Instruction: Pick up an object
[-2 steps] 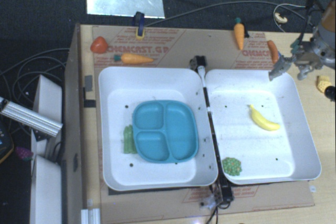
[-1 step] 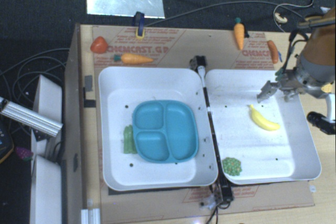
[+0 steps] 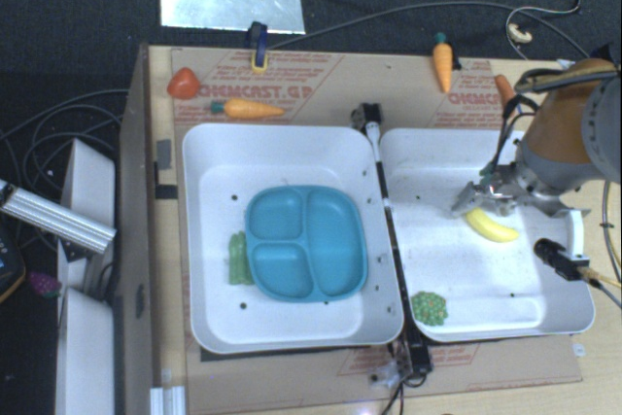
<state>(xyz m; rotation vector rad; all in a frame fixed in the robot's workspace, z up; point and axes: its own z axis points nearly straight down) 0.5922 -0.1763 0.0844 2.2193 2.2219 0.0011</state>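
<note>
Because the pincer [image 3: 476, 198] sits low in the right bin [image 3: 486, 316], just beside the banana [image 3: 492, 227] and perhaps touching its upper end, a close here could, I judge, clip only the tip and push the fruit away. Its curved, smooth skin would slide easily on the white floor. Whether the pincer is spread or closed I cannot tell; nothing visibly lies between its tips. The banana is small, yellow, lying flat and slanted in the bin's upper right part, well apart from the green lump [image 3: 429, 307] near the front wall.
</note>
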